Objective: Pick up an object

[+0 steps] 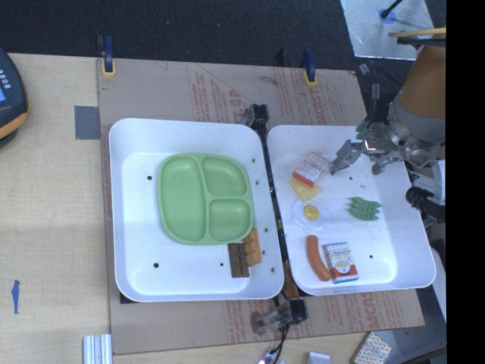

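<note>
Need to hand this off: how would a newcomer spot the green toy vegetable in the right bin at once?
Start at the right bin, the one the tool hangs over. On its floor, find the sausage and small carton near the front; the green toy vegetable lies behind them, toward the right wall. It is the only green, knobbly piece in that bin.

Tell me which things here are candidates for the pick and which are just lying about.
Pick candidates, right bin, near the claw:
red-and-white packet
yellow cheese slice
fried egg
green leafy piece
sausage
small carton

Lying about:
green divided plate, left bin
brown waffle pieces, left bin
blue clamps, cardboard edge
</note>
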You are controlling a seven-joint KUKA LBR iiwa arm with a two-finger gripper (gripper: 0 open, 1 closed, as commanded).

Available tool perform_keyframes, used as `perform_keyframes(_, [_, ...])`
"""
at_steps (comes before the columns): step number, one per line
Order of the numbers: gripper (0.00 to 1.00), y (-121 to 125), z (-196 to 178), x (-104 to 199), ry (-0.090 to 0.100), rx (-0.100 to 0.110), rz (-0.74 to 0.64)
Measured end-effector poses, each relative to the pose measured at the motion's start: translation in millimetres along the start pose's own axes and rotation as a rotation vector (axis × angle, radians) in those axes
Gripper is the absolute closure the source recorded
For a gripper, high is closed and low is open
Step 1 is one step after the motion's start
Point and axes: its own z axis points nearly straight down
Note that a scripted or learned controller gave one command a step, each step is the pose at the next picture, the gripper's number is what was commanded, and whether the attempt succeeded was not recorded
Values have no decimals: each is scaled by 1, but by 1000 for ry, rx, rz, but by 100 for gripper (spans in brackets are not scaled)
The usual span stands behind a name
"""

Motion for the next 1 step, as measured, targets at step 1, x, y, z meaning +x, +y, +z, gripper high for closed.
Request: perform_keyframes(1, [0,-24,120,38,2,7,-2])
